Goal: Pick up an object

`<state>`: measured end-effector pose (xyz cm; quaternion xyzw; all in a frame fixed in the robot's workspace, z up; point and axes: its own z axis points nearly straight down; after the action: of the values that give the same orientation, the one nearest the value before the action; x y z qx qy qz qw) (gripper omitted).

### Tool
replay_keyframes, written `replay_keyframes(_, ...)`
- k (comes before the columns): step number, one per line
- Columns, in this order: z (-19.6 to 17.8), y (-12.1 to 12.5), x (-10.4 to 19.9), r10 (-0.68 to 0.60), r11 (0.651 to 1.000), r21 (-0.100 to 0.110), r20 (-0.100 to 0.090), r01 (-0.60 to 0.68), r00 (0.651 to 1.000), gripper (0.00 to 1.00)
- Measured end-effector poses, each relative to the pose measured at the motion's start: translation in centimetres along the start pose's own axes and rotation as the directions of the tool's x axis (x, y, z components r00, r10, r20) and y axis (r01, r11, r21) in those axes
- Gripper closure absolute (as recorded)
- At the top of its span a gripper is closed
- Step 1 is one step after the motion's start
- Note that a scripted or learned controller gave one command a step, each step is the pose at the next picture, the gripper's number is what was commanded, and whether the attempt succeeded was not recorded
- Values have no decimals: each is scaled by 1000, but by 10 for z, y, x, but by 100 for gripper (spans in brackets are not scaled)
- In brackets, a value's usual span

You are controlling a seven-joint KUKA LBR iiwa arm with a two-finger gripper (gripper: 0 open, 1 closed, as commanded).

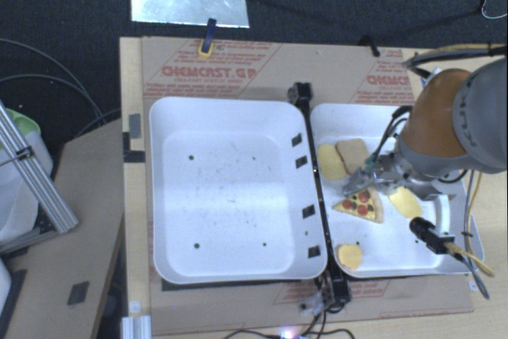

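From where I stand the arm (486, 119) comes in from the right and bends down over the right bin (381, 117). Its orange band (435, 119) hangs above the bin's right half. The end effector (370, 175) is low inside that bin, just above the toy pizza slice (361, 206) and close to its upper edge. Whether it touches the slice I cannot tell, and I cannot make out how far open it is or whether it has hold of anything — the wrist covers that part.

The things to pick all lie in the right bin. The pizza slice lies flat near the bin's middle, red dots facing up. Up and to the left of it a yellow oval piece (331, 161) sits by the bin's left wall, with a tan bread slice (352, 151) right against its right side. A yellow wedge (405, 203) lies just right of the pizza, partly under the arm. A round yellow piece (349, 255) rests apart from the others, near the bin's lower left corner as the camera sees it.

The left bin (171, 171) stands beside the right one, with black clips (301, 94) along the seam between them. Both bins sit on a cardboard sheet (238, 67) printed in red, laid on the bench (128, 83).
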<state>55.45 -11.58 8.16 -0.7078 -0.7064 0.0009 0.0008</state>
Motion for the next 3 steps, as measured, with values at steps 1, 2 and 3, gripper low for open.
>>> replay_keyframes(1, -108, -48, 86, -14, 1000, -10, -4, 13, 1000, 0)
replay_keyframes(2, -103, 1, 54, -3, 1000, -8, 2, 3, 1000, 0)
replay_keyframes(3, -11, 13, 27, -1, 1000, 3, 1, 1, 1000, 0)
